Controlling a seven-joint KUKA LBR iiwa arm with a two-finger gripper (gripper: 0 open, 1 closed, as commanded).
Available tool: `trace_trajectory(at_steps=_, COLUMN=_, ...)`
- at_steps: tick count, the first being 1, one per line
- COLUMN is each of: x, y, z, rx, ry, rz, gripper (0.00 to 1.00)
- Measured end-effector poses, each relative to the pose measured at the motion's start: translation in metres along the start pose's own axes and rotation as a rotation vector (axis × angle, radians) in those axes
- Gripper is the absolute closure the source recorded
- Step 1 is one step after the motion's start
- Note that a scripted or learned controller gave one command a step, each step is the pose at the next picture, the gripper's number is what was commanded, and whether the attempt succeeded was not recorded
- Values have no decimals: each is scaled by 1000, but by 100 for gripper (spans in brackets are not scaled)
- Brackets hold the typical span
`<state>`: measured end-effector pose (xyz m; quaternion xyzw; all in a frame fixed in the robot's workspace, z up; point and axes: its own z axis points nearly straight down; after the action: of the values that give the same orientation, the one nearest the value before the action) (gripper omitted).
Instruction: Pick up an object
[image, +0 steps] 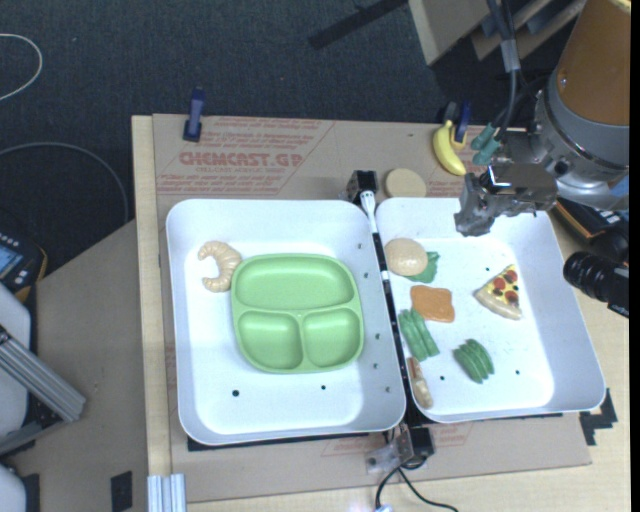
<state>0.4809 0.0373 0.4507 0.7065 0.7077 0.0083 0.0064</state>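
My gripper (474, 222) hangs over the back edge of the right bin (560, 330), with nothing visible between its fingers. Below it in the right bin lie a beige bun (405, 256) on a green leaf, an orange square piece (432, 303), a pizza slice (501, 293), a green pod (417, 333), a dark green vegetable (474, 360) and a small brown piece (418, 383). The pizza slice lies a short way in front of the gripper and to its right.
The left bin (200, 390) holds a green divided plate (297, 310) and a croissant (218, 264). A banana (449, 148) and a tan disc (405, 183) lie on the bench behind the right bin. A black clip (362, 185) sits between the bins.
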Motion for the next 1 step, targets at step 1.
trace_trajectory(at_steps=1, x=-36, y=-5, z=111, rx=31, ry=-5, rz=5, gripper=100)
